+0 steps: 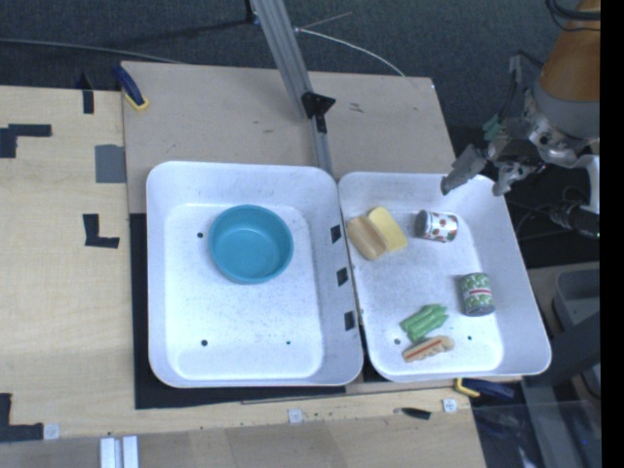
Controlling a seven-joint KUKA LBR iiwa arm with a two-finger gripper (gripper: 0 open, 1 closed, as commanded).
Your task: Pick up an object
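Observation:
The right bin [517,261] holds a yellow and tan sponge-like block [377,233], a small spotted can [438,226] lying on its side, a green-patterned can [476,293], a green vegetable piece [424,320] and an orange stick-shaped piece [427,348]. My gripper [480,183] hangs above the far right corner of that bin, up and to the right of the spotted can. Its fingers are open with nothing between them.
A blue bowl [252,244] sits in the left bin [175,261]. A slanted metal pole [292,57] runs down to the back edge between the two bins. Cables and dark gear lie to the right of the bench.

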